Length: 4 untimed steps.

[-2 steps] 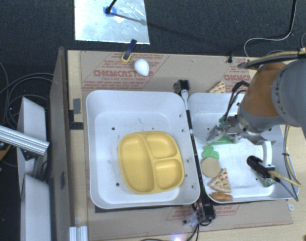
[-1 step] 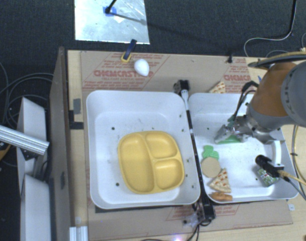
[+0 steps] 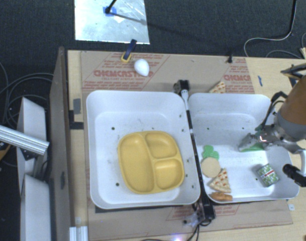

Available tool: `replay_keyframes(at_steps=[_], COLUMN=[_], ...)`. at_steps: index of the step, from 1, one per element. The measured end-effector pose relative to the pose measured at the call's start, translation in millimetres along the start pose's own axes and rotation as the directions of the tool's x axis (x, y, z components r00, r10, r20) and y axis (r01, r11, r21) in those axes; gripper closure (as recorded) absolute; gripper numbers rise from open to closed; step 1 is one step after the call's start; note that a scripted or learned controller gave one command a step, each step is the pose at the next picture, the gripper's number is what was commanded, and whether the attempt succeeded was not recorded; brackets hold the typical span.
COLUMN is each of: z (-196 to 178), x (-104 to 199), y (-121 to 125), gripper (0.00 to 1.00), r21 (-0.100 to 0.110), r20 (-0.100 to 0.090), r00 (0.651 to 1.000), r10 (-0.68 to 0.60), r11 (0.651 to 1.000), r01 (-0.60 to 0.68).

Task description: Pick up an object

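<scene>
Fingers of the gripper (image 3: 248,144) sit in the right bin (image 3: 228,104), near the can (image 3: 267,175); I cannot tell their state. Nothing looks lifted yet.

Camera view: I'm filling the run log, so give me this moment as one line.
gripper: low in right bin | grasp: unclear | can: loose, near corner | toy food: left edge | yellow tray: left bin

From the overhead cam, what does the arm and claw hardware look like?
The arm comes in at the right edge: a rounded orange-brown section over a grey wrist housing. A thin dark cable loops along its left side. The claw is pale grey metal with a greenish tinge, tapering toward its tip, with a small light spot at its base. No readable markings.
</scene>
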<state>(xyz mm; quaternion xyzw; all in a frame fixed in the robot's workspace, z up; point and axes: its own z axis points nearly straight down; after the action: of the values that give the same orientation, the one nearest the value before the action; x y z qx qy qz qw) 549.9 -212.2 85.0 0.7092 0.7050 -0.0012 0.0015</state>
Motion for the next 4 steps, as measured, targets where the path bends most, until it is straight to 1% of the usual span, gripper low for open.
replay_keyframes(at_steps=[1, 2, 3, 4], z=[-44.6, 2.1, 0.6, -10.5], x=[7.4, 77.1, 20.3, 23.8], y=[-36.3, 52.0, 6.4, 9.9], gripper=[0.00, 0.00, 0.00, 1.00], r21=[-0.001, -0.006, 0.002, -0.004], r20=[-0.004, -0.005, -0.003, -0.003], r00=[1.000, 1.000, 1.000, 1.000], r10=[-0.005, -0.019, -0.002, -0.008], r11=[1.000, 1.000, 1.000, 1.000], r01=[0.005, 0.019, 0.002, 0.008])
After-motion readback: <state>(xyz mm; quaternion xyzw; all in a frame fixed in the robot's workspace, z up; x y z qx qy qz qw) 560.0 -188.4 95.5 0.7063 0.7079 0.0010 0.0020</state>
